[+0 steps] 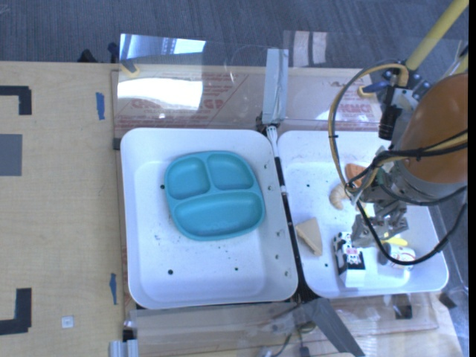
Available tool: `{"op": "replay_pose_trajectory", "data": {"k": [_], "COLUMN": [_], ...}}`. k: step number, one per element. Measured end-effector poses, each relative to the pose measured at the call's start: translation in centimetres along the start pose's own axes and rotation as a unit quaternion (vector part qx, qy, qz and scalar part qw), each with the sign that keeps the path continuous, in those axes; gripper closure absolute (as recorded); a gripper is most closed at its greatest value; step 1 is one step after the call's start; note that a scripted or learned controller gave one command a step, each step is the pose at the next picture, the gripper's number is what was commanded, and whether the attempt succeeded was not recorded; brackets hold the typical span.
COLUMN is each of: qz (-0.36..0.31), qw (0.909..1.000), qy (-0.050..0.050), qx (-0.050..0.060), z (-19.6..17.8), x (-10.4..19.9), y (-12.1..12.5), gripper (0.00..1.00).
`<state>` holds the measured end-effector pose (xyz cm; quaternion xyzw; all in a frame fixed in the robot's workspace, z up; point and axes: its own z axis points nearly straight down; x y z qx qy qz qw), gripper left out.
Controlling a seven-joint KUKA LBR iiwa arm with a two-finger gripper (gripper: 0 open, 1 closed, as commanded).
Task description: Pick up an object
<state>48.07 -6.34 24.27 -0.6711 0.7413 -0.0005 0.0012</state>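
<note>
Several small objects lie in the right bin (428, 277), the landmark for this report. A tan wedge (311, 236) rests near that bin's left wall. A small black-and-white item (348, 254) sits just right of the wedge, toward the bin's front edge. A pale rounded piece (339, 195) and an orange piece (355, 172) lie further back. A yellow-and-white item (400, 248) lies toward the bin's right front. The gripper (378, 222) hangs low over the bin's middle, among cables; whether it is parted or closed, or holds anything, cannot be determined. Left of this bin, the left bin (141, 274) holds a blue divided plate (214, 195).
</note>
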Motion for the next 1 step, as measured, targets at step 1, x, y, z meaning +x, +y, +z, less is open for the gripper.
{"op": "replay_pose_trajectory", "data": {"k": [1], "qz": [-0.193], "qw": [0.9811], "qy": [-0.001], "qx": [-0.001], "z": [1.8], "x": [-8.56], "y": [0.89], "gripper": [1.0]}}
